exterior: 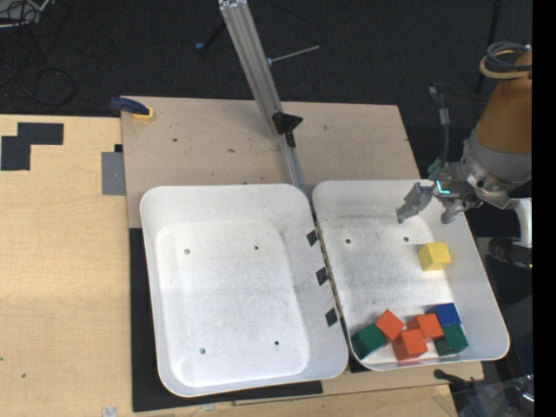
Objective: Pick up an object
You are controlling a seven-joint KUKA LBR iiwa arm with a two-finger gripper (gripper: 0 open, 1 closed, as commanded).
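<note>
In the right bin (pixel 365 224) a yellow block (pixel 434 255) lies alone near the right wall. Several blocks cluster at the bin's front: three orange blocks (pixel 408 332), a blue block (pixel 446 314) and two green blocks (pixel 369 339). My gripper (pixel 431 204) hangs above the bin's back right corner, just behind the yellow block and apart from it. Its two grey fingers are spread, with nothing between them.
The left bin (pixel 165 207) lies beside the right one, joined by black clips (pixel 320 274). A slanted aluminium rail (pixel 256 63) rises behind the bins. A blue and yellow clamp (pixel 132 108) sits at the bench's back left corner.
</note>
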